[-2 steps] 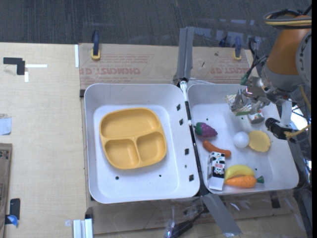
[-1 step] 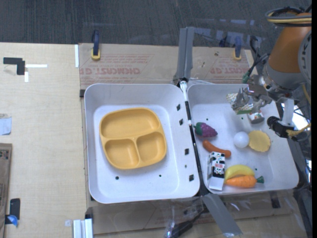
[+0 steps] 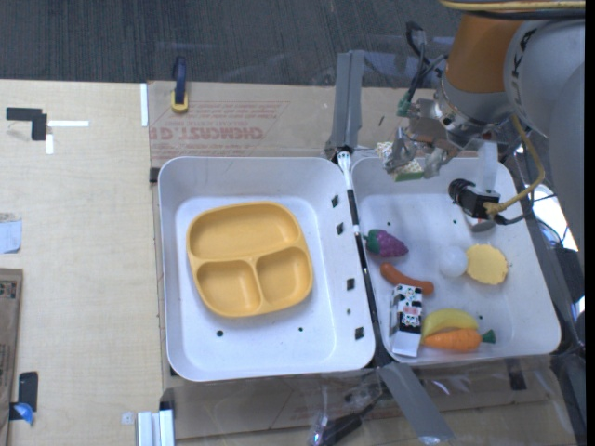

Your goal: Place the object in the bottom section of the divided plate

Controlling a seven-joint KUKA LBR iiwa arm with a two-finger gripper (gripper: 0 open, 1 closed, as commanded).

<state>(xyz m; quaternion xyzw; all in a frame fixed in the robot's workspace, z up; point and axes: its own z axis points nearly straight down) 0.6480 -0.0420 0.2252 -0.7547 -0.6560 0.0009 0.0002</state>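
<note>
A yellow divided plate (image 3: 244, 232) lies in the left white bin (image 3: 191, 342), with one wide section on the far side and two smaller ones on the near side. All three sections are bare. My gripper (image 3: 407, 163) hovers over the far left corner of the right bin (image 3: 423, 214), tilted, above the toys. In that bin lie a purple eggplant toy (image 3: 386, 243), a red sausage (image 3: 406, 276), a cow-patterned carton (image 3: 406, 316), a banana (image 3: 450, 321), a carrot (image 3: 454, 340), a white ball (image 3: 452, 262) and a yellow round piece (image 3: 487, 265).
A black cable plug (image 3: 468, 196) hangs over the right bin's far side. The raised divider (image 3: 351, 240) between the two bins carries small black clips. A metal post (image 3: 347, 100) stands behind it. The wooden bench (image 3: 74, 249) stretches out to the left.
</note>
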